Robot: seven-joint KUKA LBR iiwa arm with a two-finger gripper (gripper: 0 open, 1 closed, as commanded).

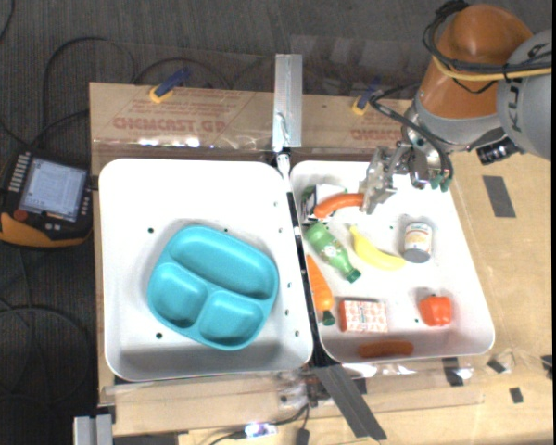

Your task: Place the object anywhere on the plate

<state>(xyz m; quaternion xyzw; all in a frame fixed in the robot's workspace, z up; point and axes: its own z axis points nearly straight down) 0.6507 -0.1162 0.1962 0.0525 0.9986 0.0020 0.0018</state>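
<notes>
A glossy turquoise plastic plate (213, 286), rounded and split into three compartments, lies tilted in the middle of the left bin (130, 202), a shallow white tray with rounded corners. In the right bin (468, 276), the gripper (378, 191) hangs at about 12 o'clock, its pale metal fingers (371, 196) pointing down just above the right end of a curved orange carrot-like piece (336, 202); the fingers blur together, so I cannot tell how far apart they stand or whether anything sits between them. Below lie a smooth green bottle (332, 250), a curved yellow banana (375, 251) at the centre, a small cylindrical can (416, 239) at 3 o'clock, a second carrot (321, 290) along the 9 o'clock wall, a flat printed box (363, 316) and a squat orange pepper-like item (435, 310) near 5 o'clock. A dull reddish flat shape (385, 349) at 6 o'clock is hard to identify.
</notes>
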